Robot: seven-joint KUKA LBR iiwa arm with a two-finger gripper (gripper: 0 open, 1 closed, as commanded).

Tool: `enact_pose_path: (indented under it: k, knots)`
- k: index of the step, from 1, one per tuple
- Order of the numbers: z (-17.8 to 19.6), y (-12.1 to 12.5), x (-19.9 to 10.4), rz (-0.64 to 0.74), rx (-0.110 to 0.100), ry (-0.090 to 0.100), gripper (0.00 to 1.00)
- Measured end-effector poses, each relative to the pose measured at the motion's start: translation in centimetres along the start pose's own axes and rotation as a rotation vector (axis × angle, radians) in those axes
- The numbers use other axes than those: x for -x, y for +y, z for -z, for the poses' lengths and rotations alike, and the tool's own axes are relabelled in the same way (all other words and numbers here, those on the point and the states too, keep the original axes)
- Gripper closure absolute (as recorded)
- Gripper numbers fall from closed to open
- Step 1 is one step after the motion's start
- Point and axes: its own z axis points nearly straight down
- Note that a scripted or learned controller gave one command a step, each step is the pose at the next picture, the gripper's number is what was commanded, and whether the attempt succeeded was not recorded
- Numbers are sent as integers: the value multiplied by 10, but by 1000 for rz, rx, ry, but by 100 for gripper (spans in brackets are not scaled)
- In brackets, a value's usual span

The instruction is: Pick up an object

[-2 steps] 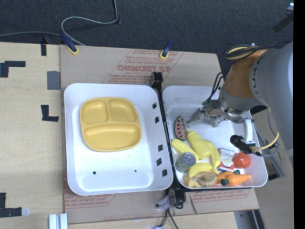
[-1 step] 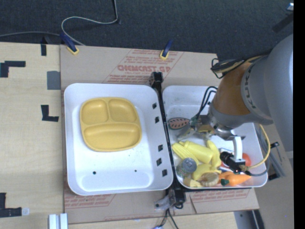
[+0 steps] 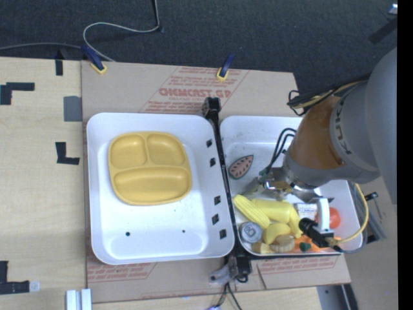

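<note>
Reached in from the right with the grey arm (image 3: 361, 128), orange band above the wrist, and hung low over the right bin (image 3: 258, 126). Stood with the gripper (image 3: 279, 185) down near the bin floor, just above the pile of objects; could not tell its state, hidden as it was under the wrist and its cables. Saw nothing lifted clear of the bin, so judged the pick as not yet done. Found the candidates crowded in the near half of that bin: a yellow corn cob (image 3: 251, 209) lying at a slant, a yellow block-like piece (image 3: 279, 210) touching it, a rounder yellow fruit (image 3: 277, 230) just below, a small tin can (image 3: 250, 232) on end at the near left corner, and some orange and red bits (image 3: 326, 218) toward the right wall. Noted a brown oval piece (image 3: 241, 166) lying alone, apart from the pile, toward the divider. Took the corn cob or the yellow piece beside it as the likeliest target, being nearest the gripper, though could not settle which. Held the left bin (image 3: 103, 231) as out of play, bearing a yellow sectioned plate (image 3: 150, 168) in its far half. Left to do, by this reading: close on one object and raise it free of its neighbours.
</note>
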Motion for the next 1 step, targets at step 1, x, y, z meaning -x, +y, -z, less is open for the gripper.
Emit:
enact_pose_path:
  k: [1]
  knots:
    - [10, 1, 0, 0, 1, 0, 100]
